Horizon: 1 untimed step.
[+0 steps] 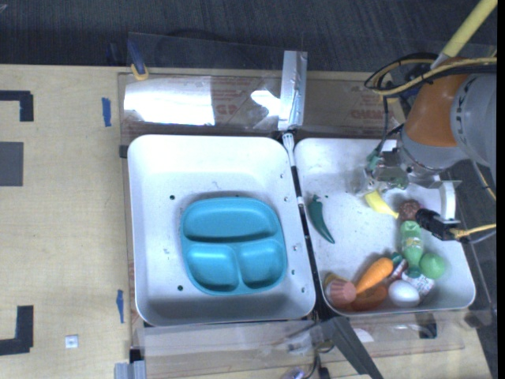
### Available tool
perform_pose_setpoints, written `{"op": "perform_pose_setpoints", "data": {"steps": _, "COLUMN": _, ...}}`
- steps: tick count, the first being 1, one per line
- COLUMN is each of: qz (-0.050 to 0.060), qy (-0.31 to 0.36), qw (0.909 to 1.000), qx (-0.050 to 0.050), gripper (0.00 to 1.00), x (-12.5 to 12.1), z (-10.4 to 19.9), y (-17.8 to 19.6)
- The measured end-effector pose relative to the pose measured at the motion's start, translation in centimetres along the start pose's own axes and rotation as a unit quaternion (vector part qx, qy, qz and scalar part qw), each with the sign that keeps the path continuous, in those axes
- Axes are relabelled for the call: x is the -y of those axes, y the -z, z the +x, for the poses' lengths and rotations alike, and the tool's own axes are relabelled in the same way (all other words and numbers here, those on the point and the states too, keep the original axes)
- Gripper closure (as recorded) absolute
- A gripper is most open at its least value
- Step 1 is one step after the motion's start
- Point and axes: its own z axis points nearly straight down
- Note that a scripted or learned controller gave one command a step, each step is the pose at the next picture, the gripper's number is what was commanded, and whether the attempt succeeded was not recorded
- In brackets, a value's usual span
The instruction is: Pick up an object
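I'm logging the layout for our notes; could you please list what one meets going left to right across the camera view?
Blue divided tray in the left bin → dark green pepper in the right bin → orange carrot → green toy → grey arm with orange band.

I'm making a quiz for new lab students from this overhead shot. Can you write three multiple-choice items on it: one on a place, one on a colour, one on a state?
1. Where does the divided tray lie?
A. in the left bin
B. in the right bin
C. on the wooden bench

2. What colour is that tray?
A. red
B. blue
C. yellow

3. How does the carrot lie?
A. alone in the left bin
B. among other toy foods at the near end of the right bin
C. on the divided tray

Answers:
1. A: the tray sits inside the left bin.
2. B: its surface is light blue all over.
3. B: it lies in the right bin, close to the white egg and other pieces.
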Motion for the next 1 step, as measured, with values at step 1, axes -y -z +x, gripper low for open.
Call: {"op": "perform_pose_setpoints", "data": {"steps": 1, "qz": 0.000, "qy": 0.000, "qw": 1.0000, "qx": 0.000, "gripper": 0.00, "x": 0.03, "z": 0.00, "y": -0.05}}
